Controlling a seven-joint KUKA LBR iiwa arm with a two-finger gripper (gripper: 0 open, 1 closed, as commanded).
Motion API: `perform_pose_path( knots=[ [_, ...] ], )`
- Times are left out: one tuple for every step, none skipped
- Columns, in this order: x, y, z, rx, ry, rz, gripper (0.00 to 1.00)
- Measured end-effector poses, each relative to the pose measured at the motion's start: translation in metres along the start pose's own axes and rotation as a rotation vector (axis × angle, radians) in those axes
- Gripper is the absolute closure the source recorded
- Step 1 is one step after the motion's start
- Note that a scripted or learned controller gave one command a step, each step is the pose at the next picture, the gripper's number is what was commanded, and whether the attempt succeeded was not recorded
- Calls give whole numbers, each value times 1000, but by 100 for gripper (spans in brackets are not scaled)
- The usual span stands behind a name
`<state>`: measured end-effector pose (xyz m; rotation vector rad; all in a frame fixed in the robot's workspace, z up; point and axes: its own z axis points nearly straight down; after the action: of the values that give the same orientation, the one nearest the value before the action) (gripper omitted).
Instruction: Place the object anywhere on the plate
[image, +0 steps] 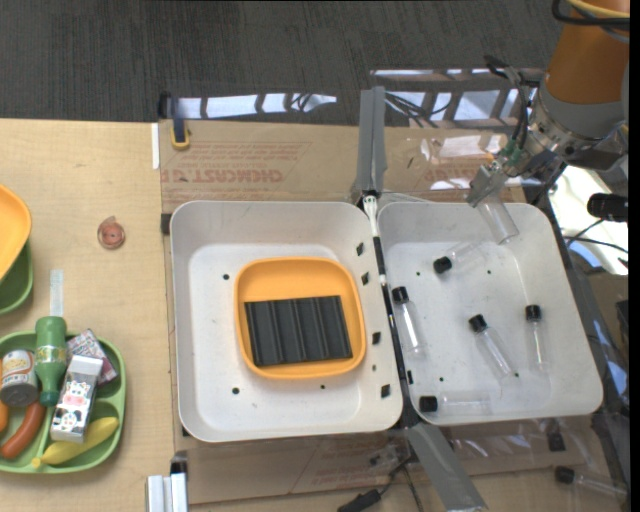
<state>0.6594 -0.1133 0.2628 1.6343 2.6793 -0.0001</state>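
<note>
An orange plate (298, 276) lies in the left bin (200, 330), and a dark grey ribbed block (300, 331) rests on it. Several clear tubes with black caps lie in the right bin (570, 380): one (455, 256) at the back, one (490, 342) in the middle, one (537, 335) at the right. My gripper (492, 188) hangs over the back edge of the right bin. A clear tube (503, 226) slants down right below it; whether it is held I cannot tell.
Two more tubes lie along the right bin's left wall (406, 318) and front edge (455, 404). A metal divider (371, 140) runs behind the bins. A green tray of toy food (60, 400) and an orange bowl (10, 235) sit far left.
</note>
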Motion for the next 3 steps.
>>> perform_pose_path(
  knots=[
    [-12, -6, -20, 0, 0, -157, 100],
    [-56, -28, -71, -1, -1, -431, 100],
    [-91, -64, -179, -1, -1, -564, 100]
  ],
)
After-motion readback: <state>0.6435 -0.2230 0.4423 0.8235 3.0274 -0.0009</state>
